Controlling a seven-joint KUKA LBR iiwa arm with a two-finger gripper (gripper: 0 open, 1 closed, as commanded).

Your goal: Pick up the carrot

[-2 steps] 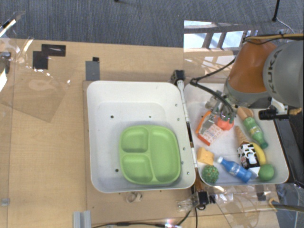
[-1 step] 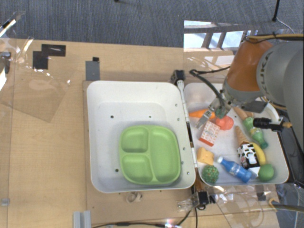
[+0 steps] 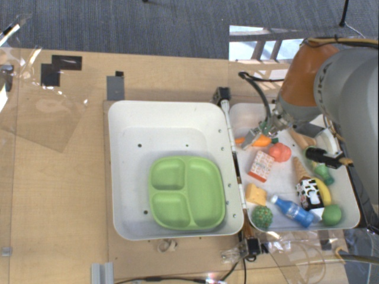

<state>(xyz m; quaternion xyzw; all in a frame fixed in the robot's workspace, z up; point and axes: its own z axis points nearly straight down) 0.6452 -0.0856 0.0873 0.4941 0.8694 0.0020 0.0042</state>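
Grey carpet lies behind a light wooden bench point(image 3: 53, 188), and two white bins sit on it side by side.

The carrot point(image 3: 260, 140) is orange and lies in the right bin point(image 3: 240, 112), close to the bin's left wall and toward the far end. The gripper point(image 3: 269, 126) is right over it, with its tip touching or nearly touching the carrot's far end. I cannot tell if the jaws are spread or closed, because the big grey arm point(image 3: 349, 87) with its orange band hides much of them.

Just beside the carrot is a red tomato point(image 3: 280, 152). Below that lies a small red and white box point(image 3: 260, 165). Nearer the front are a yellow cheese wedge point(image 3: 256, 194), a green bumpy ball point(image 3: 262, 216) and a blue bottle point(image 3: 294, 211). On the right side sit an ice cream cone point(image 3: 299, 168), a black and white cow toy point(image 3: 309, 193), a banana point(image 3: 323, 192) and a green lime point(image 3: 332, 214).

The left bin point(image 3: 136, 123) holds a green tray point(image 3: 186, 192) with three parts.
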